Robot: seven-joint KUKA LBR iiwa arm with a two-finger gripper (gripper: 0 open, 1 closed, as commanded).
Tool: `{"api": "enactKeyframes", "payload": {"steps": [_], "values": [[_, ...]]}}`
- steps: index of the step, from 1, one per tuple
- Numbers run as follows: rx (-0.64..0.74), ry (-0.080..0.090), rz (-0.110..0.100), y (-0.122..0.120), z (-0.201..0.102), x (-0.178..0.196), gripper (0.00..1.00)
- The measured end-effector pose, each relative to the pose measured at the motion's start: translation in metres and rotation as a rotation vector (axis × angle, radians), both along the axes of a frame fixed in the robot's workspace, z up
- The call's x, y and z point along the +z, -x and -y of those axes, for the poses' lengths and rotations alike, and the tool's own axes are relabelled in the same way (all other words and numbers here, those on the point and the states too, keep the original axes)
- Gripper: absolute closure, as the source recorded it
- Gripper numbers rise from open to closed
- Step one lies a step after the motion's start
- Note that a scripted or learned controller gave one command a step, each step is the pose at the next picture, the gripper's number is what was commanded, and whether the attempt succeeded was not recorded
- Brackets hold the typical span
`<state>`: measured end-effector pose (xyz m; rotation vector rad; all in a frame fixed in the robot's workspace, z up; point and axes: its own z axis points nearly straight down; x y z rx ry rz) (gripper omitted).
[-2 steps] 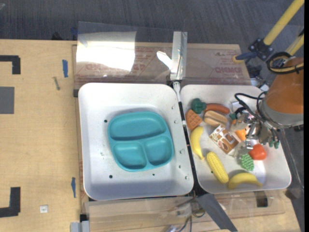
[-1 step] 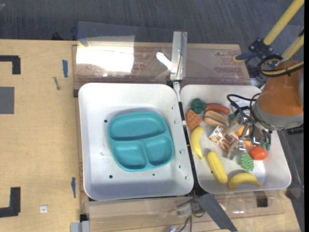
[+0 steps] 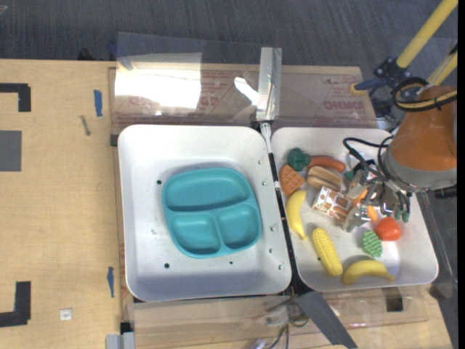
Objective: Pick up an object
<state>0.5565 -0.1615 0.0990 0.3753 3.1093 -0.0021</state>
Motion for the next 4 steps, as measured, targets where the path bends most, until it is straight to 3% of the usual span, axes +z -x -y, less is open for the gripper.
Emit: {"api": "enactKeyframes", "payload": {"steps": [1,2,3,4], "values": [[-0.335,-0.006,-0.003,-0.033,0.019,-0.012,1.00],[-0.440,-0.009,0.006,-0.035,-0.074,0.099,1.00],[-0.607,-0.008,-0.001,-0.001,-0.148,0.159,1.00],[-0.988,-0.007,-0.004,-0.048,-0.186,0.151,1.00]]}}
